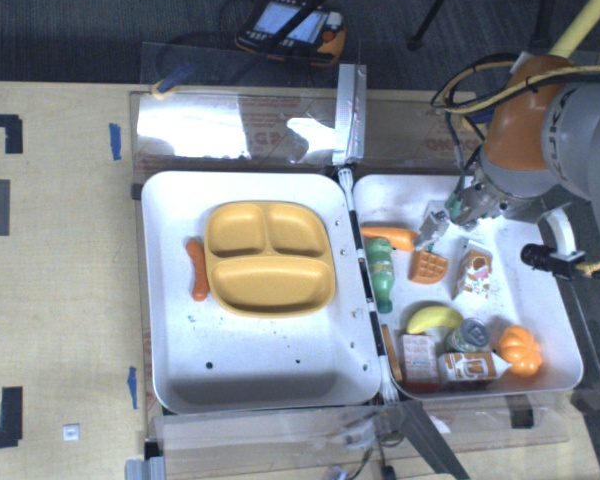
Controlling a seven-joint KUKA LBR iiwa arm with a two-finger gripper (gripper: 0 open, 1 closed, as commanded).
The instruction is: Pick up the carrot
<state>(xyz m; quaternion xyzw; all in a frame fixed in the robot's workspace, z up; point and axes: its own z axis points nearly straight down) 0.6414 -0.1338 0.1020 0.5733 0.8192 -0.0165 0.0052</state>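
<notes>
Carrot [388, 236]: orange, tapered, lying flat at right bin's [565, 366] left wall; my gripper [437, 222] just beside, grip state unclear.

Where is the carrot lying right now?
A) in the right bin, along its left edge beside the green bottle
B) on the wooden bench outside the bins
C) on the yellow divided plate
A: the carrot lies in the right bin, just above the green bottle.

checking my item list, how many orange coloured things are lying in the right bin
3: the carrot at the bin's upper left, the waffle just right of it, and the small pumpkin near the lower right corner. The arm may hide more along the top edge.
</notes>
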